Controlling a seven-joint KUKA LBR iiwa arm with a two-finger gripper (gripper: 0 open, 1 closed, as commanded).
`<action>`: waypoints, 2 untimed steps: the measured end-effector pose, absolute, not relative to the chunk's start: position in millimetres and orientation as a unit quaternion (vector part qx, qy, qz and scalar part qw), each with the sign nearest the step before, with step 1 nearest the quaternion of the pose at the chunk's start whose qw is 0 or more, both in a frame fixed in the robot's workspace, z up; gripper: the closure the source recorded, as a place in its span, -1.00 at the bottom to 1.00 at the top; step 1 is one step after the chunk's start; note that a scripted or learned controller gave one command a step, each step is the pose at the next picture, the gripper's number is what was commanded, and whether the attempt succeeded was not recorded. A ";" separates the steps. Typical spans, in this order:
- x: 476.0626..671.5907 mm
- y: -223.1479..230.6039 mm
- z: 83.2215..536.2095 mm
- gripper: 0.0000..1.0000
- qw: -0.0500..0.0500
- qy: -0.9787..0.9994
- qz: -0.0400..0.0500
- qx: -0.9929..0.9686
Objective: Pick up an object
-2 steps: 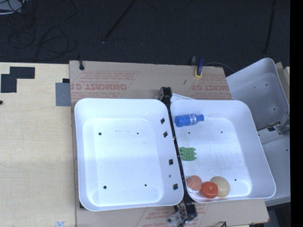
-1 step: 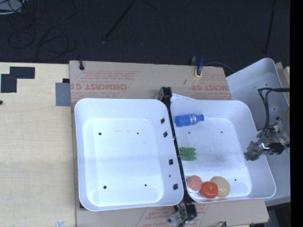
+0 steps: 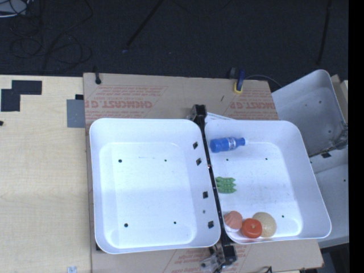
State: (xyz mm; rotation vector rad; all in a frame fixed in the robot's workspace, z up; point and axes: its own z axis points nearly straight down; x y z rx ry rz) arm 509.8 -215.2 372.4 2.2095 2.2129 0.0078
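Observation:
The right bin (image 3: 296,169) holds a blue bottle (image 3: 227,144) lying on its side near the far left corner. A small green object (image 3: 226,185) lies by the bin's left wall, about midway. In the near left corner sit a pinkish round piece (image 3: 232,219), a red round piece (image 3: 251,228) and a pale yellowish round piece (image 3: 265,223), touching one another.
The left bin (image 3: 145,186) stands beside the right one, joined by a black divider with clips (image 3: 206,175). Both rest on a cardboard sheet (image 3: 148,95). A grey metal plate (image 3: 310,104) rises at the right. A blue clamp (image 3: 239,79) sits at the cardboard's far edge.

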 end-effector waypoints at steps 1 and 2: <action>503.2 -212.5 246.6 1.00 -0.004 0.707 -0.002 0.707; 523.6 -214.0 391.8 1.00 0.006 0.708 0.002 0.706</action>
